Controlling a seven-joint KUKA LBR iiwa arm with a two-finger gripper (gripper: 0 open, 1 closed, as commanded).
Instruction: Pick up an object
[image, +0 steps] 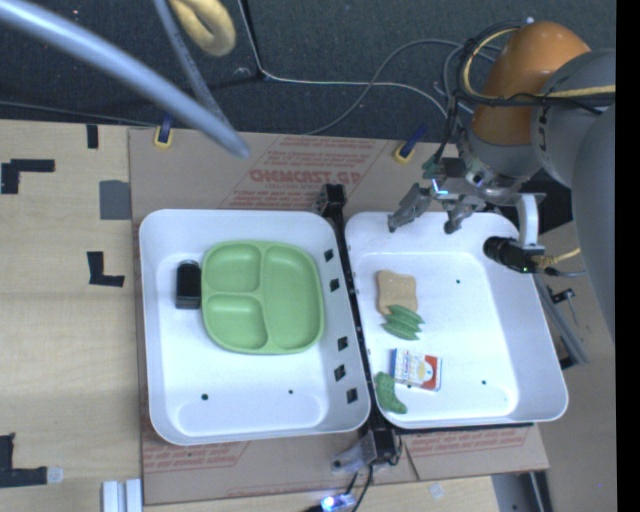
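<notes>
1. The gripper hangs over the far rim of the right bin, its two fingers spread wide with nothing between them.
2. Above it sits the grey arm with its orange band, reaching in from the right side of the bench.
3. Inside the right bin, a tan block that looks like a slice of bread lies just nearer than the gripper, well apart from the fingertips.
4. Touching the near edge of that tan block is a green pod (a pea pod or leaf by the look of it; I cannot tell which).
5. Further toward the near rim of the right bin lies a small white packet with red and blue print, flat on the floor of the bin.
6. Just beside the packet, against the divider side of the right bin, lies a second green piece.
7. The left bin holds a green divided plate with three compartments, lying flat.
8. A small black object lies touching or just beside the plate's outer edge, on the side away from the right bin.
9. Both bins rest on a brown cardboard sheet with red lettering.
</notes>
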